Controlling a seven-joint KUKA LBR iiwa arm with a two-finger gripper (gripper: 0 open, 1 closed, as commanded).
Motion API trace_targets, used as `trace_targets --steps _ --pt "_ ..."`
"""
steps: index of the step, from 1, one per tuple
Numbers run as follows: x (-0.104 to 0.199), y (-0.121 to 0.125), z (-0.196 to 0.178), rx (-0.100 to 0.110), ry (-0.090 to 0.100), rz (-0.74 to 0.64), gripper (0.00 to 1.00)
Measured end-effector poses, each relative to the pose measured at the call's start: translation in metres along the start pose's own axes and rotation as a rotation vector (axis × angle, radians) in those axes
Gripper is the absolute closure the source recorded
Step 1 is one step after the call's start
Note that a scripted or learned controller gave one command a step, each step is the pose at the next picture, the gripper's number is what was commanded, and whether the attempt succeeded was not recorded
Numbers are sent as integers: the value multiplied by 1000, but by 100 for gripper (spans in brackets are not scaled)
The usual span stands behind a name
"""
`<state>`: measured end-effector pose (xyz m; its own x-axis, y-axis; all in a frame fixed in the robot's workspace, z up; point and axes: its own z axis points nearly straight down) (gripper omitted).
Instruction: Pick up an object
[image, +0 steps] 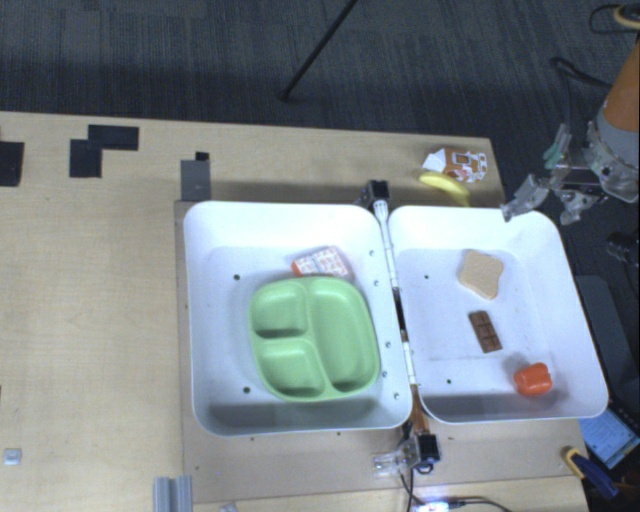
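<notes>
The gripper (540, 196), fingers spread and holding nothing, hangs over the right bin's (570, 300) far right corner.

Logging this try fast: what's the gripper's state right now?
Gripper: nothing between its fingers; open or shut cannot be told.
</notes>
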<state>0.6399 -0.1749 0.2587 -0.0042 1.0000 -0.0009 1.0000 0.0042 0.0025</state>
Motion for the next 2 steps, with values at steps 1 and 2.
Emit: trace_targets --steps 1,2 --pt "62 -60 101 3 2 -1 0" --pt "41 -2 170 -8 -1 -2 0"
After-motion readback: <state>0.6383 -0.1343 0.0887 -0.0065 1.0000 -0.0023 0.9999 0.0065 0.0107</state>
